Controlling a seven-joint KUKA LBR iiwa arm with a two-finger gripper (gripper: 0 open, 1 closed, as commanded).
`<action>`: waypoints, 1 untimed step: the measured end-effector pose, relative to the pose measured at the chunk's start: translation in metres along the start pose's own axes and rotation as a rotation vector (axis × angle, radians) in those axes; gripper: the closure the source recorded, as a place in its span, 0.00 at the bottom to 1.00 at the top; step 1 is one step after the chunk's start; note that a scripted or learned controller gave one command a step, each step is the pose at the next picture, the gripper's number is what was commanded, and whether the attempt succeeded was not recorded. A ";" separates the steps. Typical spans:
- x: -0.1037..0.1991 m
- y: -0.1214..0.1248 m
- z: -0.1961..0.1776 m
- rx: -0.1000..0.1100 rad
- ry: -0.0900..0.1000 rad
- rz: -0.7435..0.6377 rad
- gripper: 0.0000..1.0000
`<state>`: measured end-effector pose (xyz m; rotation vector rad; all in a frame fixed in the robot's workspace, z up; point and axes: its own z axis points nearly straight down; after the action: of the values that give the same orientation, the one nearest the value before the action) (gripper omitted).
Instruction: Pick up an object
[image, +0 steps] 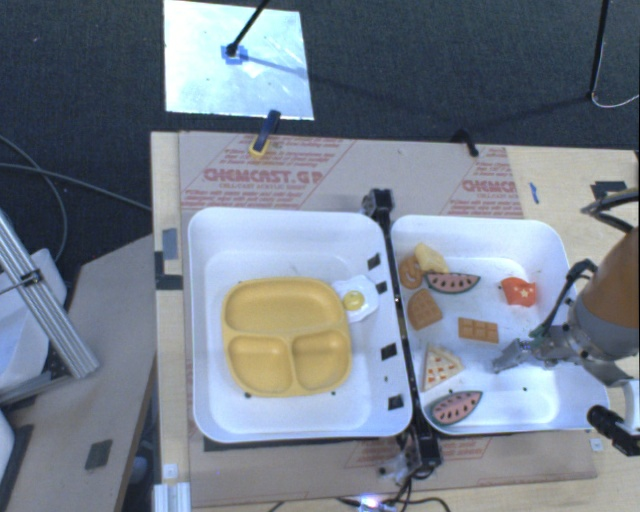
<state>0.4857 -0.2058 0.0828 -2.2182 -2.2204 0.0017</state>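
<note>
The right bin (548, 236) holds several toy foods. A watermelon slice (453, 282) lies by a yellow piece (431, 258) and a brown round cookie (410, 271). A red tomato-like piece (518, 291) sits toward the right wall. Near the middle lie a brown bread piece (424, 310) and a chocolate-coloured bar (478, 329). A pizza wedge (439, 367) and a second watermelon slice (454, 407) rest at the front left. My gripper (518, 355) hangs low over the bin's front right floor, just right of the bar and apart from it, with nothing seen in it.
The left bin (215, 240) carries a yellow divided plate (286, 335) and a toy fried egg (355, 300) at the plate's right edge. A black divider (392, 300) runs between the bins. Bare white floor lies around the gripper.
</note>
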 end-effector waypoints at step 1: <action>-0.001 0.001 -0.017 -0.005 -0.002 -0.002 0.00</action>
<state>0.4870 -0.2066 0.0999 -2.2199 -2.2257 -0.0018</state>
